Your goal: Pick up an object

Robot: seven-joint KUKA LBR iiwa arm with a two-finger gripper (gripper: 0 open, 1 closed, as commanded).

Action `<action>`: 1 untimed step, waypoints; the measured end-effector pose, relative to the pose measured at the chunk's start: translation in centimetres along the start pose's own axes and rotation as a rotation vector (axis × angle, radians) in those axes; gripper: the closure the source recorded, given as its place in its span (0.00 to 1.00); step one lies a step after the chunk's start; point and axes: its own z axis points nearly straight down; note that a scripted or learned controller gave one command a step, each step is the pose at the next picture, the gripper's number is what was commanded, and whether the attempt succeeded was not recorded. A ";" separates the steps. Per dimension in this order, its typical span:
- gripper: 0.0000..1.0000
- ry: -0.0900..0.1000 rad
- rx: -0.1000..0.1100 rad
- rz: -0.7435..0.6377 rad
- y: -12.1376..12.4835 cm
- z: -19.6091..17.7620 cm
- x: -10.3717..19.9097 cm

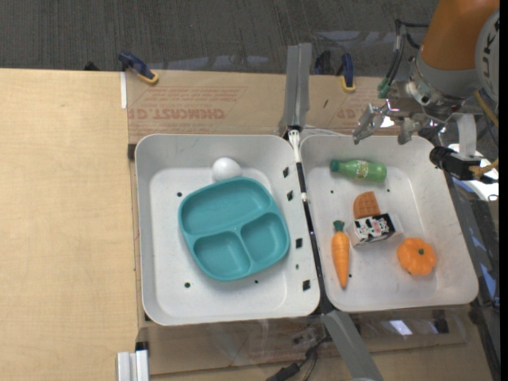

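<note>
The gripper hangs wide and holds nothing, above the back rim of the right bin. The step is the approach. Next it must descend over the green bottle lying near below it.

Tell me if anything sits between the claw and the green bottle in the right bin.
Nothing visible does. The claw hangs above the right bin's far edge, and the green bottle lies just below it in the view, with bare white bin floor between. The other items lie nearer the camera, past the bottle.
</note>
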 end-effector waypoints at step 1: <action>0.00 0.001 -0.001 -0.268 -6.6 10.7 0.3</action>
